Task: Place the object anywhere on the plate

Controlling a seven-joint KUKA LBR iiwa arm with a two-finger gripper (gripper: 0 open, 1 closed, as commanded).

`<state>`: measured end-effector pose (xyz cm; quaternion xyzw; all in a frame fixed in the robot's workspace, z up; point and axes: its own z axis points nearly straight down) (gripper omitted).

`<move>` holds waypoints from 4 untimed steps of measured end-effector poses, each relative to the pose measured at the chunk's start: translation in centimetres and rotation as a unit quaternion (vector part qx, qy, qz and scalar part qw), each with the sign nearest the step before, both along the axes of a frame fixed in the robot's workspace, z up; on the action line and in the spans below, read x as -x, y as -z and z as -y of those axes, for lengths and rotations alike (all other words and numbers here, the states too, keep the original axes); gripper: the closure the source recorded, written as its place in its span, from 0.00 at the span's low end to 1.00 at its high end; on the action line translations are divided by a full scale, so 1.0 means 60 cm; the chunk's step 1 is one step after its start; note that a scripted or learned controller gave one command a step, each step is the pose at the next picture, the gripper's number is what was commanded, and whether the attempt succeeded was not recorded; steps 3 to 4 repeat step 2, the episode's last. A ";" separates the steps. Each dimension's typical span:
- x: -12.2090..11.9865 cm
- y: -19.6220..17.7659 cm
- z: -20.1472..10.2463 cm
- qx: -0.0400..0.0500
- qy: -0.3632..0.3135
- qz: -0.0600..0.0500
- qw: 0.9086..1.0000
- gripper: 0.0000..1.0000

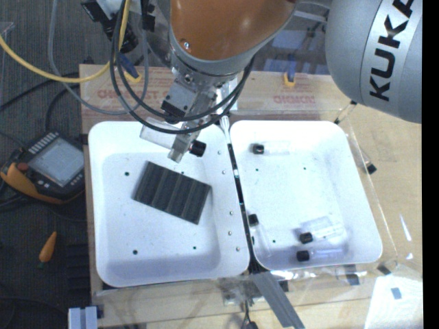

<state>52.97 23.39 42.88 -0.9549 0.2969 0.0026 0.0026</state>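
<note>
A dark grey ribbed plate (171,192) lies flat in the left bin (110,252), turned at a slant. My gripper (182,146) hangs over the back of that bin, just beyond the plate's far edge, under the orange wrist band. A small black piece (197,148) shows right beside the gripper's tip; I cannot tell whether it is held. In the right bin (357,184) lie clear items with black caps: one near the back (269,148) and two near the front (319,232) (317,254).
The wall between the two bins (236,190) runs just right of the plate. Yellow and black cables (123,53) hang behind the left bin. A handheld pendant (51,166) lies off the bench to the left. The big grey arm link (384,40) covers the upper right.
</note>
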 end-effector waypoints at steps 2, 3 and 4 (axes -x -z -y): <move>-0.087 -0.006 0.000 0.000 -0.190 -0.001 0.982 1.00; -0.087 -0.006 0.000 0.000 -0.190 -0.001 0.982 1.00; -0.087 -0.006 0.000 0.000 -0.190 -0.001 0.982 1.00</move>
